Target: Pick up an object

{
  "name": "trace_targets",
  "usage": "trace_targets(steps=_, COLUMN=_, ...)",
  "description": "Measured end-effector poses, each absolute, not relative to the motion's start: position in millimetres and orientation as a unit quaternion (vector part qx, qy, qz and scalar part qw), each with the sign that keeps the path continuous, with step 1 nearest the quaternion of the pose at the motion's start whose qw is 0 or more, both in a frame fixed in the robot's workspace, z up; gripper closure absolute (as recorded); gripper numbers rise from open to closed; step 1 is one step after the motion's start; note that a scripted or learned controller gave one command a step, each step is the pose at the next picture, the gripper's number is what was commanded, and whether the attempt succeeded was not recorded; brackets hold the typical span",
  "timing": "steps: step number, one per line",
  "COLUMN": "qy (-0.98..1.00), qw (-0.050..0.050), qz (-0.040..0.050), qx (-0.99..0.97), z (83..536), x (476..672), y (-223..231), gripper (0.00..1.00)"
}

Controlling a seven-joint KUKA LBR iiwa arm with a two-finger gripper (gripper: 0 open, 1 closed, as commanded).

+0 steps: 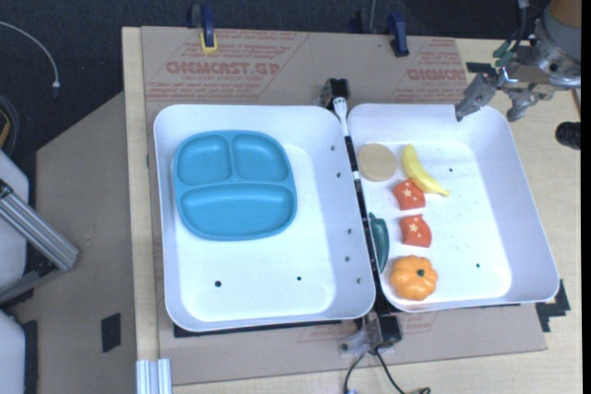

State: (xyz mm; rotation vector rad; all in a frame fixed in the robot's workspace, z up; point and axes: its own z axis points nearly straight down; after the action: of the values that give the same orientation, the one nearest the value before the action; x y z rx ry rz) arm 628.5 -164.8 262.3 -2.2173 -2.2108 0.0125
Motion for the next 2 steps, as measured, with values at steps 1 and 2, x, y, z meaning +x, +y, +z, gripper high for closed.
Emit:
trace_targets(steps=1, qy=-0.707, qw=-0.001, qz=-0.0001, qx=-0.707, z=270.9, x=630.6, y=-164.0, gripper=0.0)
trace_targets(steps=2, qy=-0.708, qw=0.001, qz=0.0011, qx=-0.706, z=224.2, x=639.1, y=-161.7, gripper=0.0)
